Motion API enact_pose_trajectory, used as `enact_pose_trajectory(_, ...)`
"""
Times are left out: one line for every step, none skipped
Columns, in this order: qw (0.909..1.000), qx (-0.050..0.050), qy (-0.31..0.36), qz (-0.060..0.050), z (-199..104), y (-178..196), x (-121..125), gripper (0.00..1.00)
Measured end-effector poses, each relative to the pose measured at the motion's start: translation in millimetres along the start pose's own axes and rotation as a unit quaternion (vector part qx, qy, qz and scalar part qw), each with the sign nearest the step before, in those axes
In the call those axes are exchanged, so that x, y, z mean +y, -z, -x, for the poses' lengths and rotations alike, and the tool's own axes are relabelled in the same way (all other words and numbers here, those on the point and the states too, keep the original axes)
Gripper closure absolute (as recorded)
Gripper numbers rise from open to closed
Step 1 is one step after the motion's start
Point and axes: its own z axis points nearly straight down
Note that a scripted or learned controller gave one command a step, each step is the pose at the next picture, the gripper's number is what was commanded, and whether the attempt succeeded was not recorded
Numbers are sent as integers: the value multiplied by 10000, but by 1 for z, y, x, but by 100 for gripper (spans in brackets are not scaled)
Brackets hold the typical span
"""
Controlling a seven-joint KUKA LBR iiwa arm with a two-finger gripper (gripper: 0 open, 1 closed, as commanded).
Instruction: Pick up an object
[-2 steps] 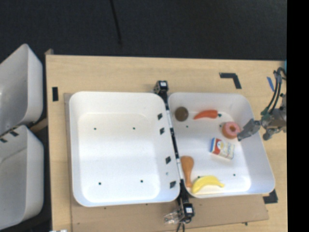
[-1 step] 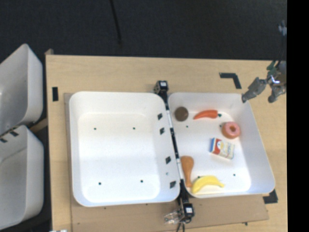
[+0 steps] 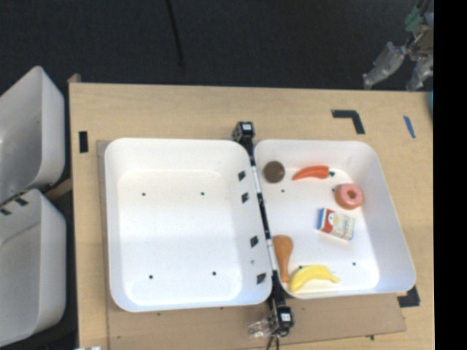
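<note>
The right bin [image 3: 368, 257] holds several small objects. A brown round piece [image 3: 273, 171] lies at its far left corner, with a red-orange chili pepper [image 3: 312, 173] just right of it. A pink donut [image 3: 349, 196] sits near the right wall, above a small white, red and blue carton [image 3: 336, 224]. An orange-brown drumstick shape [image 3: 282, 252] lies along the left wall, touching a yellow banana [image 3: 312, 277] at the near edge. A blurred grey piece that looks like my gripper [image 3: 394, 58] hangs at the top right, beyond the bench and far from every object.
The left bin [image 3: 175, 224] stands beside the right one, with a black-clipped divider [image 3: 255, 210] where they meet. Tan bench [image 3: 182, 111] surrounds both bins. White shapes [image 3: 25, 195] stand off the left edge of the bench.
</note>
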Motion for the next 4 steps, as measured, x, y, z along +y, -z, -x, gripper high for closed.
enact_pose_trajectory(10000,-4,-15,-11,-43,94,50,0)
enact_pose_trajectory(10000,21,-15,-83,-102,88,50,0)
enact_pose_trajectory(10000,30,11,-72,-212,89,50,0)
enact_pose_trajectory(10000,29,16,-79,-326,88,51,0)
